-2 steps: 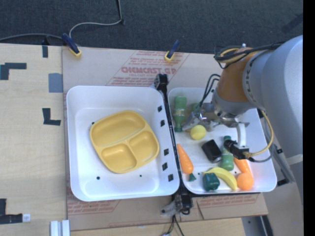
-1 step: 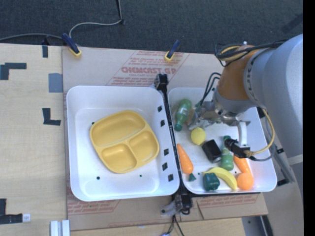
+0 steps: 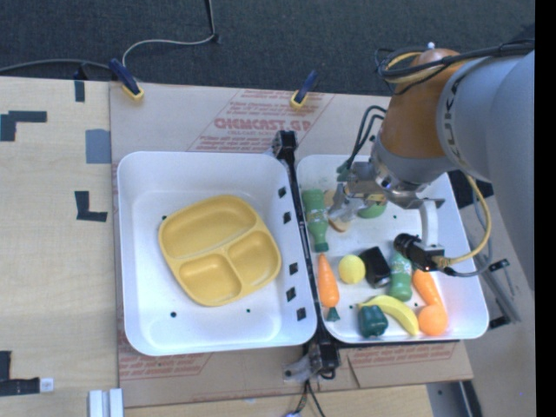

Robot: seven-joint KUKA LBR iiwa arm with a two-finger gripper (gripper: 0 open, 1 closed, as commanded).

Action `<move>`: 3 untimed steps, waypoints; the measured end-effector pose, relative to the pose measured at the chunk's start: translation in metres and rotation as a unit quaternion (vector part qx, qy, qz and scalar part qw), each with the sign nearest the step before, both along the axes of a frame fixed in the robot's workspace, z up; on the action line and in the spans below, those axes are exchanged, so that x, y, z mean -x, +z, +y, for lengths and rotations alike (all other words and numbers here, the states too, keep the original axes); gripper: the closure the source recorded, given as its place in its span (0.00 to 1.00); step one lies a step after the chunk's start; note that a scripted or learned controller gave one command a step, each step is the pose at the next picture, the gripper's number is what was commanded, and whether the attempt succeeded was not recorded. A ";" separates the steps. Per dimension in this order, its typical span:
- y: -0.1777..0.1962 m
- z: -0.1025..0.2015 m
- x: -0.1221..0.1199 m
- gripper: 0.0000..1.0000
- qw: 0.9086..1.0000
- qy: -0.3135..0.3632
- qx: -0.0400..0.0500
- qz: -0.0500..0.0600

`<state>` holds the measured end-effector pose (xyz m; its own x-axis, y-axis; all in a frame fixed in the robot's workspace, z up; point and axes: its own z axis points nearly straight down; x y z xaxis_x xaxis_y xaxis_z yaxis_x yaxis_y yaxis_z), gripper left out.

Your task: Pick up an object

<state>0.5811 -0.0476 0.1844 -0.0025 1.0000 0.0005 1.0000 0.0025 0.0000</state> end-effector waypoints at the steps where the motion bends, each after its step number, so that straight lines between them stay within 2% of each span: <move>1: -0.001 0.000 0.000 0.00 1.000 0.000 0.000 0.001; 2: -0.074 -0.063 0.031 0.00 1.000 -0.002 0.001 0.001; 3: -0.098 -0.068 0.073 0.00 1.000 -0.001 0.000 -0.002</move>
<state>0.5083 -0.1157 0.0864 -0.0010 1.0000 -0.0005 1.0000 0.0010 0.0047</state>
